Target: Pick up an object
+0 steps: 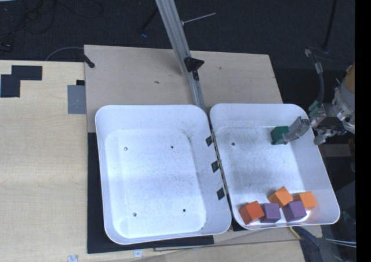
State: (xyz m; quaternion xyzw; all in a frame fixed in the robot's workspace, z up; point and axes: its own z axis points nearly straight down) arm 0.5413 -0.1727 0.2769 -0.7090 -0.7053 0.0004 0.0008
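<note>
Green block (279, 134) in right bin (255, 116), at tool (304, 130) tip, grip state unclear, blocks (278, 204) at front.

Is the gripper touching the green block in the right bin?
Cannot tell. In the camera view the gripper meets the green block at its right edge, but the slant hides any contact or gap.

A small green block (279, 134) lies in the right white bin's (255, 156) upper part; orange (251, 211) and purple cubes (272, 213) cluster along its lower edge.
</note>
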